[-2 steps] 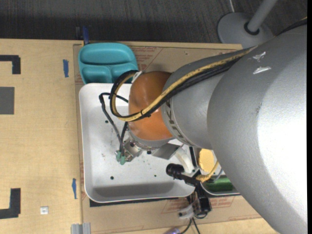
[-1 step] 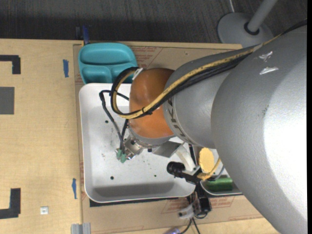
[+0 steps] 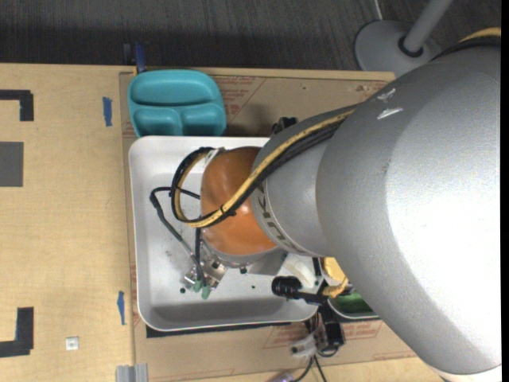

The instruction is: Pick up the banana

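End effector (image 3: pixel 199 280) low inside white bin (image 3: pixel 151 213); no legible writing.

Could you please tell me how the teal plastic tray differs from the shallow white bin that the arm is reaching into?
The teal plastic tray is smaller, and the shallow white bin is larger. The tray shows divided compartments, while the bin has one open floor. The tray lies uncovered at the far side, whereas the grey arm hides much of the bin. Both have rounded corners and rest on the bench.
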You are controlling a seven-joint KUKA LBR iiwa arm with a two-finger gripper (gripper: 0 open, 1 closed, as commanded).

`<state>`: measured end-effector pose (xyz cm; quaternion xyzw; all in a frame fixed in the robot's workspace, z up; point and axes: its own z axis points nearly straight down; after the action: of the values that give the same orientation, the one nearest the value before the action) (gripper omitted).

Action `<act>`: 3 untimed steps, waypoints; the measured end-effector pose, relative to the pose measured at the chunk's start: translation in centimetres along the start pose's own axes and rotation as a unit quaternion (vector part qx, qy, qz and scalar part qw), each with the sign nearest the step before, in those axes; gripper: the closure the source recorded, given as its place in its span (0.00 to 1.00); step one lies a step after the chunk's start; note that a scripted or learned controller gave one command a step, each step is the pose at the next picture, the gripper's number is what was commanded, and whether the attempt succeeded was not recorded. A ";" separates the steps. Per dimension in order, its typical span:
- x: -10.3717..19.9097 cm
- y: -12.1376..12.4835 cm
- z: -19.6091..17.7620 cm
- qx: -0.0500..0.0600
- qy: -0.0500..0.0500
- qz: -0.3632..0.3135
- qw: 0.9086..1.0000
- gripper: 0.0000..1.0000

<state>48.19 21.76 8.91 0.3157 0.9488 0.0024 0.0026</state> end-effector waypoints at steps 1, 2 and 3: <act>0.0 0.1 -1.0 -0.001 0.000 0.001 1.000 1.00; 0.0 0.2 -2.0 -0.003 -0.001 0.001 1.000 1.00; -0.1 0.3 -3.0 -0.004 -0.002 0.002 1.000 1.00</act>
<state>48.38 21.94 11.89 0.3172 0.9483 0.0060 0.0056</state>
